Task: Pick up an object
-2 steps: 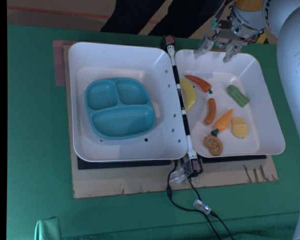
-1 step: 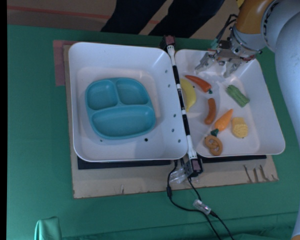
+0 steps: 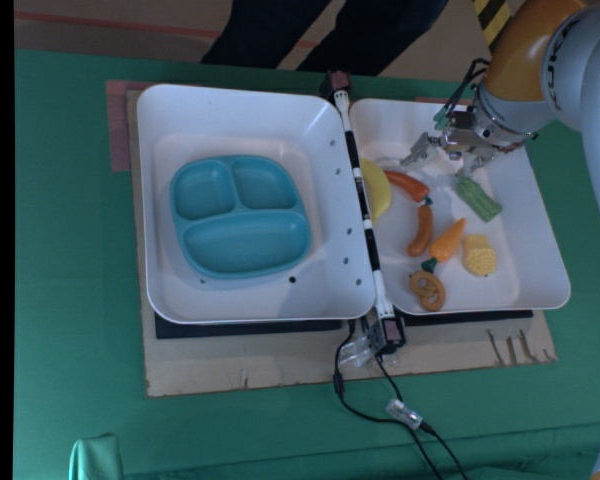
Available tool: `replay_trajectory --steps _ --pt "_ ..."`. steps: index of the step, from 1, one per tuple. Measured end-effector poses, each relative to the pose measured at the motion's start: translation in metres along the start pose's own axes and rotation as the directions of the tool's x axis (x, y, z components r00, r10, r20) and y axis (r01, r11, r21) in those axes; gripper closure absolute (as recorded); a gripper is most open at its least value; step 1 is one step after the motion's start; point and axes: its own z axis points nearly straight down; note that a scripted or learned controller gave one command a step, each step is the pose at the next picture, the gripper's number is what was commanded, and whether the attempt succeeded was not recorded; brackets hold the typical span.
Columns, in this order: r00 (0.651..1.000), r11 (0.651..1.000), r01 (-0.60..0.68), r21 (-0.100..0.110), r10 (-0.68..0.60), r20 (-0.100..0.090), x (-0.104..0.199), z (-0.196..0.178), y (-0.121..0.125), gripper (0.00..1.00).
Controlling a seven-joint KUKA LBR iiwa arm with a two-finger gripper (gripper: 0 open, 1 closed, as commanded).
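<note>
The right bin (image 3: 540, 268) holds toy food: a yellow piece (image 3: 376, 189) against its left wall, a red chili (image 3: 408, 184), an orange sausage-like piece (image 3: 421, 231), a carrot (image 3: 446, 241), a yellow corn piece (image 3: 479, 256), a brown pretzel (image 3: 428, 289) and a green pod (image 3: 477, 199). My gripper (image 3: 446, 157) hangs over the upper part of this bin, open, its fingers spread wide with nothing between them. The green pod lies just below its right finger (image 3: 473, 162), and the red chili lies below and left of its left finger (image 3: 417, 152).
The left bin (image 3: 180, 118) carries a blue divided plate (image 3: 240, 215). A black-and-white divider bar (image 3: 360, 203) runs between the bins. Cables (image 3: 390, 398) trail off the front edge. A person stands behind the bench (image 3: 310, 8).
</note>
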Motion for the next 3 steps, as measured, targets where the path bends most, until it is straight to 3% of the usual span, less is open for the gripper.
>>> replay_trajectory --steps 1,2,3 --pt "1.0 1.0 -0.003 -0.007 0.003 0.003 -0.002 -0.013 0.002 1.0" --pt "1.0 1.0 -0.001 0.012 0.001 -0.002 -0.042 -0.042 0.036 1.0" --pt "1.0 1.0 -0.001 0.012 0.001 -0.002 -0.043 -0.112 -0.003 1.0"
